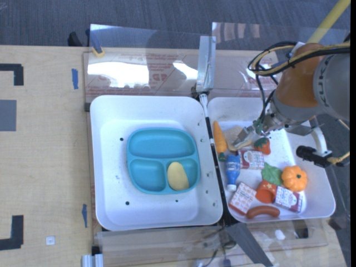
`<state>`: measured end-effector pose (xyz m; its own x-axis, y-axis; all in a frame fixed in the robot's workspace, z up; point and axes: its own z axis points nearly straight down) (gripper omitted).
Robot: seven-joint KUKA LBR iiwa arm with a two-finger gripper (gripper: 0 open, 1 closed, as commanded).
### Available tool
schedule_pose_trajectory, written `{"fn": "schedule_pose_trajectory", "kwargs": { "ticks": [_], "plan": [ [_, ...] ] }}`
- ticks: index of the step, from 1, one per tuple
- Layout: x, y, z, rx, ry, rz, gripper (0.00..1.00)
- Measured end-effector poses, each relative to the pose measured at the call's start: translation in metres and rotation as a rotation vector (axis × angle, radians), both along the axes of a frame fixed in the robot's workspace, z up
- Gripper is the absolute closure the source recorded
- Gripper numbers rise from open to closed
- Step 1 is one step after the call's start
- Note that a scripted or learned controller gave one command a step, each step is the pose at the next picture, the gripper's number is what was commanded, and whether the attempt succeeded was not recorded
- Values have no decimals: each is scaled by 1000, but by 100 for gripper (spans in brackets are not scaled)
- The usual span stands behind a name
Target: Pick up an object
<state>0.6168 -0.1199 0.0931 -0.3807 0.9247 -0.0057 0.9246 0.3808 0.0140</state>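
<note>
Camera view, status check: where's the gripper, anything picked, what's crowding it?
Gripper low in right bin, beside carrot. Nothing seen between its fingers. Pumpkin, sausage, blue bottle packed close. Yellow item sits in blue tray, left bin.

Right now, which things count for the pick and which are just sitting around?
In play:
gripper, over the right bin
carrot
blue bottle
red-white packet
pumpkin
sausage

Lying about:
left bin
blue divided tray
yellow lemon-like piece in the tray's lower-right compartment
</note>
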Motion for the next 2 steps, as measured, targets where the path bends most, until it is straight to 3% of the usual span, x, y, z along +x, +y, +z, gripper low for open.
{"fn": "schedule_pose_trajectory", "kwargs": {
  "ticks": [1,2],
  "plan": [
    [38,-6,25,-4,7,206,0],
    [-36,-45,11,-5,6,290,0]
  ]
}}
